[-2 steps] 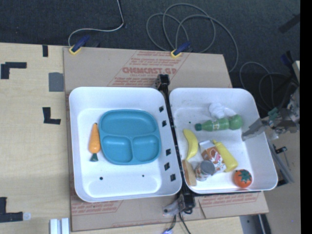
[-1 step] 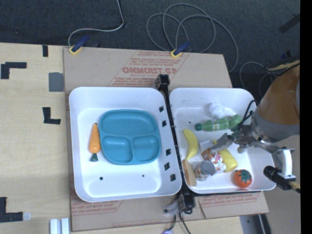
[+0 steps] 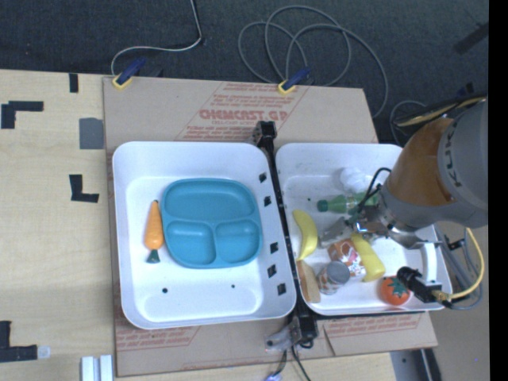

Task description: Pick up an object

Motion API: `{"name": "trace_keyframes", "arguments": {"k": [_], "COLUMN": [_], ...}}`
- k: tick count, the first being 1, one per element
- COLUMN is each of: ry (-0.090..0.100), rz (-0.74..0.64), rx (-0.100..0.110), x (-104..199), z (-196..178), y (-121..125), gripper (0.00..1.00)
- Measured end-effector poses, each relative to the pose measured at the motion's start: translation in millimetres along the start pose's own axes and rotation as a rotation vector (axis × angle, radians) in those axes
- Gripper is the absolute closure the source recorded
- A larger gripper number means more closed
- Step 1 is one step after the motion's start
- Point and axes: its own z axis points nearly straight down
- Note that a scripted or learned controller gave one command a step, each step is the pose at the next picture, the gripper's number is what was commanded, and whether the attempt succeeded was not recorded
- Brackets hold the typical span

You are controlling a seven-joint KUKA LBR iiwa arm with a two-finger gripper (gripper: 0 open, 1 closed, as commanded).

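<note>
The right bin (image 3: 381, 153) holds a heap of toy items. A yellow banana (image 3: 305, 233) lies at its left side, with a brown bread-like piece (image 3: 308, 281) below it. A green bottle (image 3: 343, 205) and a white object (image 3: 352, 179) lie toward the back. A small can with a grey lid (image 3: 336, 275), a yellow piece (image 3: 367, 259) and a red tomato (image 3: 394, 290) sit near the front. My gripper (image 3: 347, 230) hangs low over the middle of the heap, between the banana and the yellow piece, just below the green bottle.
The left bin (image 3: 127, 213) holds a blue divided plate (image 3: 211, 221) and an orange carrot (image 3: 153, 227) beside it. A black divider (image 3: 274, 213) runs between the bins. The arm's grey and orange body (image 3: 432, 173) covers the right bin's right side. Cables (image 3: 317, 38) lie behind.
</note>
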Motion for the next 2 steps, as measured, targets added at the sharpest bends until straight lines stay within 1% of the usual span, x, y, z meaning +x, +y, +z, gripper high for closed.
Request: {"name": "trace_keyframes", "arguments": {"k": [1, 2], "ry": [-0.03, -0.028], "rz": [0.017, 0.015], "rx": [-0.026, -0.024], "x": [28.7, 29.4], "z": [-0.7, -10.0], "y": [-15.9, -15.9], "gripper": [0.0, 1.0]}}
